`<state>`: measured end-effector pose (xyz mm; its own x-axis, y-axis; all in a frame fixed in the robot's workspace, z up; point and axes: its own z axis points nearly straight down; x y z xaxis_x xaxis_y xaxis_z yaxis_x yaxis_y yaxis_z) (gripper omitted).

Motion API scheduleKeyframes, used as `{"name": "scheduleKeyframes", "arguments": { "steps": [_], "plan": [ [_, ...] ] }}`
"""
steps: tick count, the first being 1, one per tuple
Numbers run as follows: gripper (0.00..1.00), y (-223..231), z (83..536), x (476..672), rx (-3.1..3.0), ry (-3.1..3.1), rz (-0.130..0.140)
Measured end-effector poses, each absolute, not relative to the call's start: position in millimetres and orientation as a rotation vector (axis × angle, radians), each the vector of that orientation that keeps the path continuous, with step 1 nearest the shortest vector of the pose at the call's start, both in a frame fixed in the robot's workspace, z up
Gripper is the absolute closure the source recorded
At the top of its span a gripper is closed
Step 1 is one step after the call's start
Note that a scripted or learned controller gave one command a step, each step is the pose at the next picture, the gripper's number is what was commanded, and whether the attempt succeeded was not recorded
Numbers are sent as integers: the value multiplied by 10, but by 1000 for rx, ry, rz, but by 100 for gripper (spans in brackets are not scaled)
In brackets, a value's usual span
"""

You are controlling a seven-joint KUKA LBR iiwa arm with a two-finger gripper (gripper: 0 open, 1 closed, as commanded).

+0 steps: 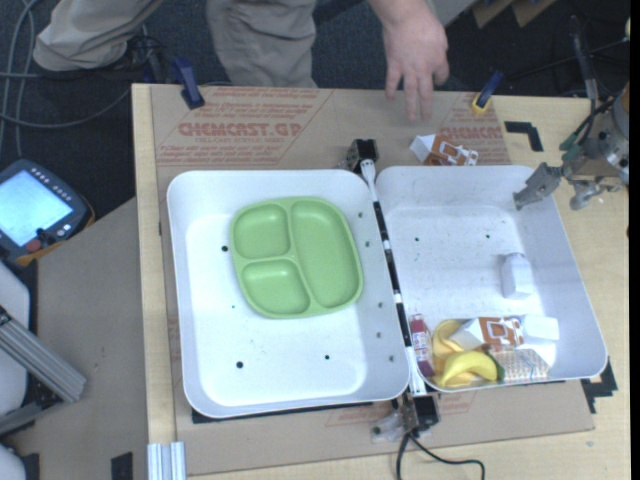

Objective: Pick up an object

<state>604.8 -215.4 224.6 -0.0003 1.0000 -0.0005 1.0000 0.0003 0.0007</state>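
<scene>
Green tray [297, 257] in left bin [200, 368]; hand [558, 183] over right bin [570, 268].

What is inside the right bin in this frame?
The right bin holds a banana, a red tube, an orange-and-white packet and a pale block. Whatever lies beneath the corner pile is covered.

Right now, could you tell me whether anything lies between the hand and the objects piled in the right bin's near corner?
Nothing visible blocks the way. The hand sits at the right bin's far right edge; the pile with the banana lies in the near corner. A small white block rests on the bin floor between them, low and flat.
</scene>
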Motion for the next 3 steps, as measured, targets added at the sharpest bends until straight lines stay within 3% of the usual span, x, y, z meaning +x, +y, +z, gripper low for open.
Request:
{"name": "scheduleKeyframes", "arguments": {
  "steps": [1, 2, 3],
  "plan": [
    [0, -2234, 1209, 5893, 2223, 2223, -1],
    [0, -1871, 1018, 5927, 2209, 2209, 19],
    [0, -1440, 990, 5830, 2200, 2192, 24]
  ]
}}
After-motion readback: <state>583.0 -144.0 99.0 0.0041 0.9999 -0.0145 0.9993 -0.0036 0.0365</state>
